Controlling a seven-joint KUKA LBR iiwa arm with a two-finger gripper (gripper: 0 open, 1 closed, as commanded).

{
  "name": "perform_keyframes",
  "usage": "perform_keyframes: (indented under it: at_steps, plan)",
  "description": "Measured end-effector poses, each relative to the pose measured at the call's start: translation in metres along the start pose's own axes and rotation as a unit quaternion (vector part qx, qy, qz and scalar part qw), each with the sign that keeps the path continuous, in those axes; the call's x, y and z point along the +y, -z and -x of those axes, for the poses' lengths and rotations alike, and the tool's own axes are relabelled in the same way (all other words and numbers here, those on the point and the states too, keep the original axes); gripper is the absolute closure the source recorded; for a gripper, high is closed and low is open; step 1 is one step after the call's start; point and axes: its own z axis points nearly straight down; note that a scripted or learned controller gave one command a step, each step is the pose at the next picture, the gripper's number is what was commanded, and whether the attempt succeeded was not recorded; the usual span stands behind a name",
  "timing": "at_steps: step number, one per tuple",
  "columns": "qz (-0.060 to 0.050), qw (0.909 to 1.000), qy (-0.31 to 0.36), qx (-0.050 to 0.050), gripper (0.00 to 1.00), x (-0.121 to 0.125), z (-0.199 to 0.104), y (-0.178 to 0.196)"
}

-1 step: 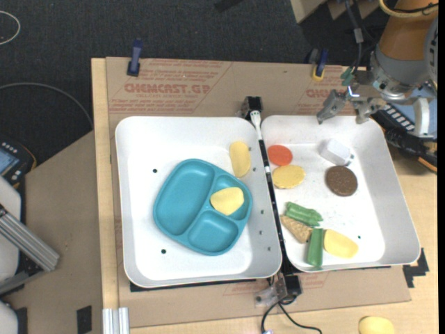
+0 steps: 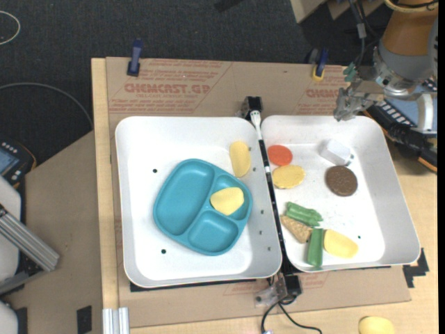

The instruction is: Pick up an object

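Note:
My gripper (image 2: 345, 110) hangs above the far rim of the right bin (image 2: 400, 207), at its back edge, with nothing seen in it. Below it in that bin lie a small white block (image 2: 336, 151), a brown round cookie (image 2: 341, 181), an orange-red disc (image 2: 280, 154) and a yellow round piece (image 2: 288, 177). Nearer the front are a green pod (image 2: 303, 213), a green stick (image 2: 315, 248), a tan piece (image 2: 296, 228) and a yellow wedge (image 2: 340, 243).
The left bin (image 2: 132, 186) holds a blue divided plate (image 2: 188, 214) with a yellow piece (image 2: 227, 200) in one compartment, and a yellow oblong (image 2: 240, 158) beside it. A black clip (image 2: 252, 106) sits where the bins meet. Another yellow object (image 2: 375, 325) lies off the bench at the front right.

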Motion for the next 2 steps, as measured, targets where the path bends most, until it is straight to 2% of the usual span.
perform_keyframes:
  at_steps: [1,2]
  plan:
    - [-0.007,1.0,-0.002,0.002,1.0,-0.064,-0.016,-0.055]
    - [0.005,1.0,0.005,0.003,1.0,-0.1,-0.118,0.094]
